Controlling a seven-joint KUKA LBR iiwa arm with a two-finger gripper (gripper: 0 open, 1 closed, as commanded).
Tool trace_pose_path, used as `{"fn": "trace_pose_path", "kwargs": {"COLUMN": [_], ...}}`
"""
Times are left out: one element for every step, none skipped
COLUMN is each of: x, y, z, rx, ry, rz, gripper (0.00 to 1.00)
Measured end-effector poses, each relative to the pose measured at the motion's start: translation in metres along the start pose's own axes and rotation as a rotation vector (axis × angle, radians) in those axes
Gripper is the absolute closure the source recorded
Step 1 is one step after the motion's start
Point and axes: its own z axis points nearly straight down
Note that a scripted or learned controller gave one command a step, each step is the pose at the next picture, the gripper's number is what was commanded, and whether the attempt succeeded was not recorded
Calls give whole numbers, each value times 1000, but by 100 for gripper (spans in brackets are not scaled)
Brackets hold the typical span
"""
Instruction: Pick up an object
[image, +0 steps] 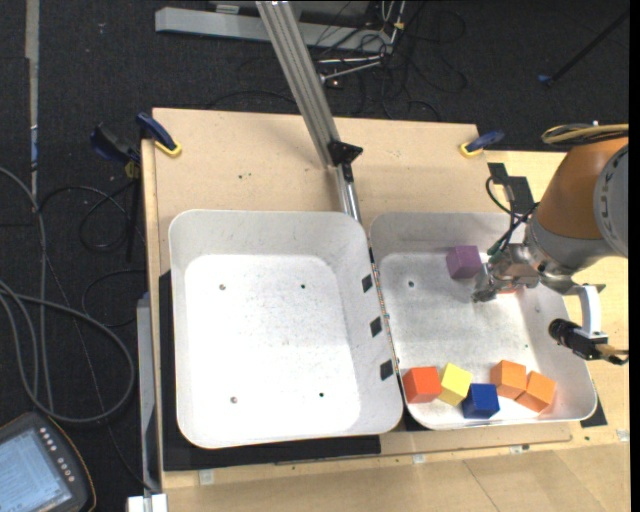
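Purple cube (463, 262) beside tool (488, 280).

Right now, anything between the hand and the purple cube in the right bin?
Nothing visible. The purple cube sits alone in the upper part of the right bin, with the hand right beside it on its right. The other cubes, orange, yellow, blue, lie along the bin's near edge, away from it.

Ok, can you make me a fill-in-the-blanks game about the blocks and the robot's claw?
1. The block right beside the claw is colored ____.
2. All the blocks sit in the ____ bin.
3. The number of orange blocks along the bin's near edge is ____.
4. The blue block touches the ____ block.

Missing words: purple; right; three; yellow
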Motion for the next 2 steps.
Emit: {"fn": "trace_pose_path", "kwargs": {"x": [9, 6], "y": [-1, -4], "z": [-49, -93], "rx": [-3, -4], "ry": [0, -1], "rz": [-3, -2], "gripper": [100, 100]}}
